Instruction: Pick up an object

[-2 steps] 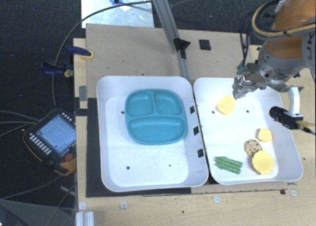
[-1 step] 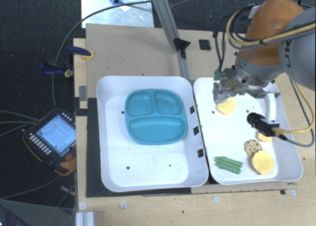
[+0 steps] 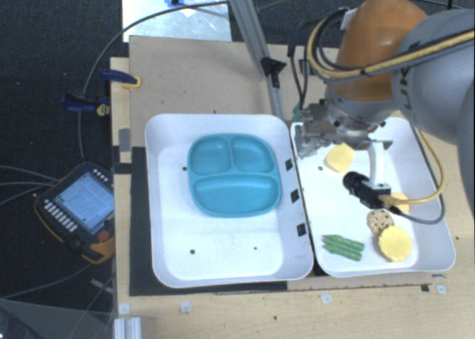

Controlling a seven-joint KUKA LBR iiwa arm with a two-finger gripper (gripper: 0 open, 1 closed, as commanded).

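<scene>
The right bin (image 3: 430, 204) holds several food toys. A pale yellow wedge (image 3: 341, 158) lies near its upper middle. Toward the lower right corner a speckled cookie (image 3: 379, 219) touches a yellow round piece (image 3: 395, 244). A green bean bundle (image 3: 343, 246) lies near the front wall. My gripper (image 3: 312, 140) hangs low over the bin's upper left corner, just left of the yellow wedge, and nothing shows in its grasp. The wrist and the orange band (image 3: 378, 41) hide the bin's back wall.
A light blue divided plate (image 3: 234, 174) lies in the left bin (image 3: 223, 256). A grey pole (image 3: 252, 26) slants down behind the bins to the divider. Cables and a teach pendant (image 3: 78, 208) lie off the bench at left.
</scene>
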